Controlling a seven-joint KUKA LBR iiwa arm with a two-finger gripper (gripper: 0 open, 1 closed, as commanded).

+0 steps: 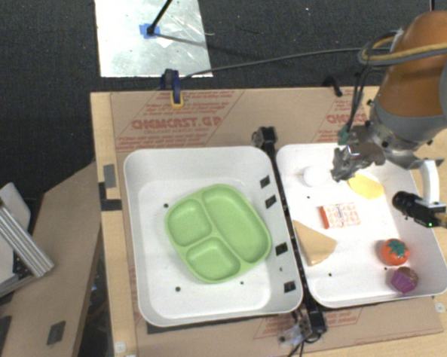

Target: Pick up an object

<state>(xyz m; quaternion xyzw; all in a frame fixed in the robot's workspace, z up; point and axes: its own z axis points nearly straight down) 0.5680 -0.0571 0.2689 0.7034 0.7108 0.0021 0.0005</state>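
Observation:
The right white bin (441,277) holds several small objects. A yellow oval piece (366,186) lies near the back, and a small white round item (312,176) sits to its left. A red-and-white packet (340,216) lies mid-bin, with a tan wedge (313,244) at the left edge. An orange-red fruit (394,252) and a purple piece (403,279) rest at the front right. My gripper (346,165) hangs over the back of this bin, just left of the yellow piece. Nothing is visible between its fingers.
The left white bin (148,239) contains a green three-compartment plate (217,232). A black cylindrical part with a green light (417,208) juts over the right bin's right side. A black clamp strip (280,208) runs between the bins. A grey metal frame (11,232) stands at far left.

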